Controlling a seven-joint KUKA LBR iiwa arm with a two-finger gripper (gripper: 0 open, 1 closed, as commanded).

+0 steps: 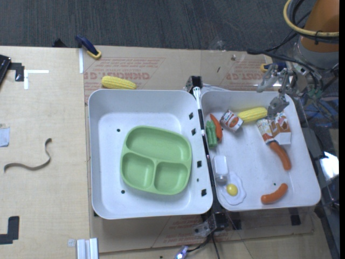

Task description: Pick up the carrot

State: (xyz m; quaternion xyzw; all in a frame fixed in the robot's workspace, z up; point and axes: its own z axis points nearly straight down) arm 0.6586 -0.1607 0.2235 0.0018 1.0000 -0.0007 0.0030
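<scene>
Lying carrot point(215, 124) left of fingers point(278, 104)

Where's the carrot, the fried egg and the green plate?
carrot point(216, 124), camera view, middle of its orange body.
fried egg point(232, 190), camera view, its yolk.
green plate point(156, 139), camera view, its top compartment.

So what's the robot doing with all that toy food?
The robot arm reaches in from the right, and its gripper hangs over the far side of the right bin. It is meant to pick up the carrot, which lies at that bin's left edge beside a green vegetable. Nothing is held between the fingers. The left bin holds a green plate.
</scene>
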